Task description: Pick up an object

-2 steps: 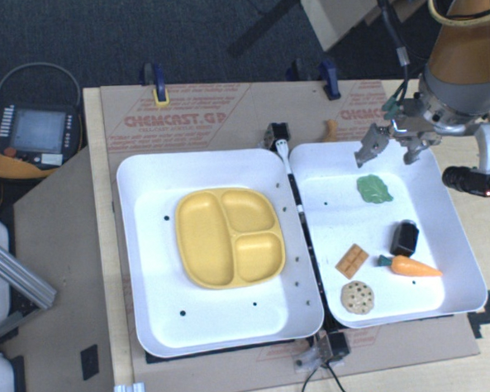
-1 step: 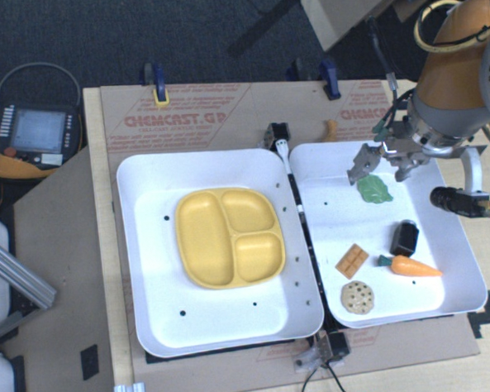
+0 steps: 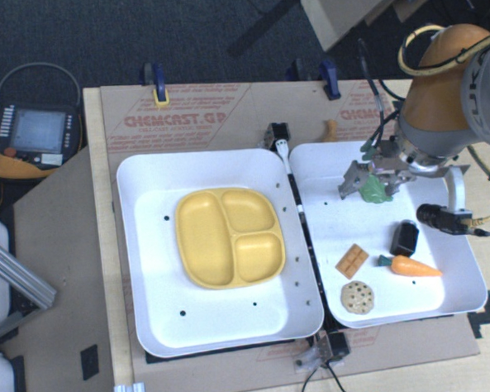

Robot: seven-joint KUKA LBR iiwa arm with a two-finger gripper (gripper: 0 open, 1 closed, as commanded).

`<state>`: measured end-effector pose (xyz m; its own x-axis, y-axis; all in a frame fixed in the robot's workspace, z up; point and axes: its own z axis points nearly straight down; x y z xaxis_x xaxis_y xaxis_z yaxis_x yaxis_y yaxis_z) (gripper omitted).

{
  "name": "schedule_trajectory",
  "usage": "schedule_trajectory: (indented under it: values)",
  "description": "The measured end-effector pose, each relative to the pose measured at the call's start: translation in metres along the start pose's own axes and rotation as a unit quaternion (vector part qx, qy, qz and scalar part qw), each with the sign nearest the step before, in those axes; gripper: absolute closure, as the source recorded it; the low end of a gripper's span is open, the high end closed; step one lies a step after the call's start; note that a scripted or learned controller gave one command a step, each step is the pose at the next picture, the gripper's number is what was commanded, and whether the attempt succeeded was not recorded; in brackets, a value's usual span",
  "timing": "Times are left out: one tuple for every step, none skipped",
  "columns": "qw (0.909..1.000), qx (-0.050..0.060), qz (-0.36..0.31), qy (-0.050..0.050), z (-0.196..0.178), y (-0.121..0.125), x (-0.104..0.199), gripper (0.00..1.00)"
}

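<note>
My gripper [image 3: 376, 178] hangs over the back part of the right bin [image 3: 326, 165], fingers spread and open. A small green object [image 3: 376, 191] lies on the bin floor just below and between the fingertips, not gripped. Toward the front of the same bin lie an orange carrot [image 3: 415, 266], a small black block [image 3: 405, 239], a brown cracker [image 3: 352, 261] and a round chocolate-chip cookie [image 3: 357, 297]. The grey arm with its orange band [image 3: 440, 71] reaches in from the right.
The left bin [image 3: 146, 197] holds a yellow divided plate [image 3: 229, 236]. A raised rim [image 3: 300, 221] separates the two bins. A black cable end [image 3: 437, 216] hangs by the right bin's right wall, close to the black block.
</note>
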<state>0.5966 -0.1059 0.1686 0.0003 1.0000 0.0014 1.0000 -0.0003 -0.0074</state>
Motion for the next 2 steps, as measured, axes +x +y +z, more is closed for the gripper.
schedule_trajectory:
  values:
    - [1.0,0.0,0.0,0.0,0.062,-0.007,0.003,0.0]
    - [1.0,-0.004,0.001,-0.001,0.047,-0.005,0.002,1.0]
